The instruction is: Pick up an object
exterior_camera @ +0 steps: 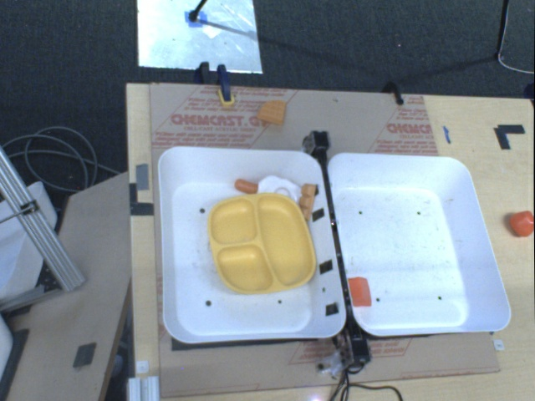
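Note:
A yellow divided plate lies in the left bin. Behind it sit a small orange sausage-shaped piece, a white cup-like item and a small tan block near the bin's right wall. An orange-red block rests in the right bin at its front left corner.
A tan block lies on the cardboard behind the left bin. An orange object sits on the bench right of the right bin. A blue and yellow clamp holds the board's far edge. A shiny sheet lies on the floor beyond.

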You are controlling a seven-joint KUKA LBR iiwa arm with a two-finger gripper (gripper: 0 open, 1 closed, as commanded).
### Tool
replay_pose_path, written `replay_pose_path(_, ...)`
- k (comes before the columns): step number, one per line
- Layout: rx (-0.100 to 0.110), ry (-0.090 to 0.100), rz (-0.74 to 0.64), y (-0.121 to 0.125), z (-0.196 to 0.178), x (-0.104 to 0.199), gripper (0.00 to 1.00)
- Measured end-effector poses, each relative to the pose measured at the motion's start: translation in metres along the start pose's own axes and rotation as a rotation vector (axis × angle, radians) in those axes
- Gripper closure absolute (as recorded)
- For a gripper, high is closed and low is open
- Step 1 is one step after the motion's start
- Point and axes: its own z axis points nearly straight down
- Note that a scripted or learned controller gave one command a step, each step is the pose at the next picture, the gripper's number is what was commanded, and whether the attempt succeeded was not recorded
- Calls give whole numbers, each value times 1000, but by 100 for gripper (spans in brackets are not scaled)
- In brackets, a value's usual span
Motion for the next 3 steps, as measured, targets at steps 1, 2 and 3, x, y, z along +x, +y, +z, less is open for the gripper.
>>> replay_pose_path(1, 0, 0, 0, 0, 0, 0, 0)
replay_pose_path(2, 0, 0, 0, 0, 0, 0, 0)
replay_pose_path(3, 0, 0, 0, 0, 0, 0, 0)
